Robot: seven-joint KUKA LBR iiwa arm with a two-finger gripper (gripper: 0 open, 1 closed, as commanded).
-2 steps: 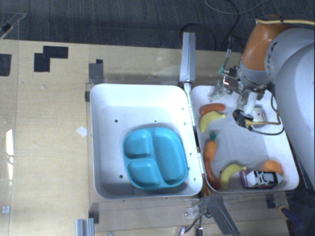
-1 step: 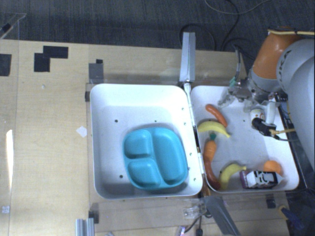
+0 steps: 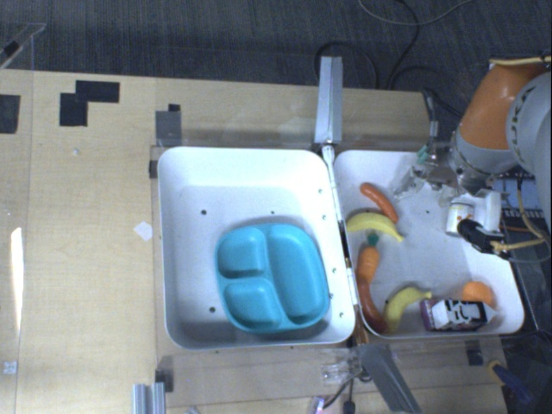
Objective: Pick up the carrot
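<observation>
Carrot located in the right bin, close to that bin's left wall, lying roughly lengthwise along it with its green top toward the far end. It sits between a yellow banana just beyond its top and a dark red sausage at its near end, the latter running down into the bin's near-left corner. A second banana lies just beside the sausage's lower end. Farther along the near wall I note a dark carton with a white label and, touching or almost touching it, a small orange fruit. An orange-red sausage rests toward the far part of the bin, above the first banana. My gripper hangs over the far right part of this same bin, well apart from the carrot; nothing is seen between its parts, and I cannot tell from this view whether my jaws stand released or clenched. My arm enters from the right, the orange band plainly visible above the wrist. Left bin holds a blue divided plate with three compartments, set toward the near right of that bin. Both bins rest side by side on a pale wooden bench.
</observation>
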